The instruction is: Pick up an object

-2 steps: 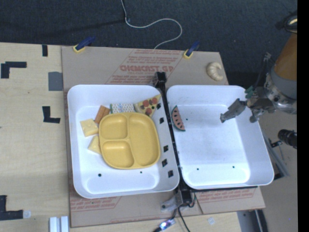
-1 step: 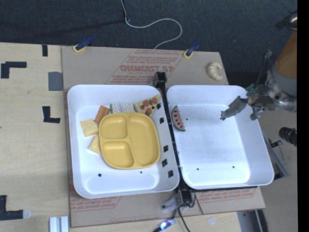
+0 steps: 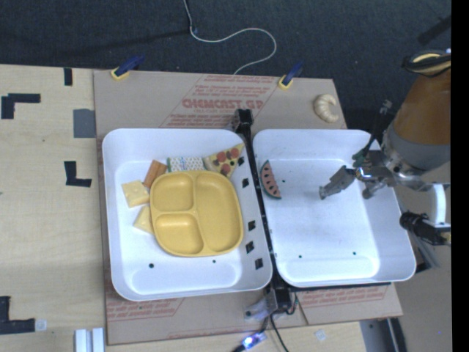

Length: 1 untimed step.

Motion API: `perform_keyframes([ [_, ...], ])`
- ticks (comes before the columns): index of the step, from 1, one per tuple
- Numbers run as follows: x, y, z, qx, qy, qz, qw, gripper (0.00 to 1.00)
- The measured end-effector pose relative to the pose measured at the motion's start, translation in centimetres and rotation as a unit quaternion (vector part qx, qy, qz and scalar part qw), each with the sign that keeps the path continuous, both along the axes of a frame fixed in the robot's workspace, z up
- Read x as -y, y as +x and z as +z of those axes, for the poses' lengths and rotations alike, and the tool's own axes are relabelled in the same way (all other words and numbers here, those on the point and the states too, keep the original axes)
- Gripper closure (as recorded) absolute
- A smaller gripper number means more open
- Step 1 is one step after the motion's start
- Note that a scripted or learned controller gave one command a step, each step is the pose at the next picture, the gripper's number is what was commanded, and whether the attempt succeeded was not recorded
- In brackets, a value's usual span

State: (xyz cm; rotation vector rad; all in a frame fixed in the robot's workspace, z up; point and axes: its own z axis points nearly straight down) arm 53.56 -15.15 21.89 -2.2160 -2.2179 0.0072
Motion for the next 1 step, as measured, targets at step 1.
perform_keyframes([
  [1,0.05,0.28,-5.42,0.0,-0.0003,0.0,1.0,0.0],
])
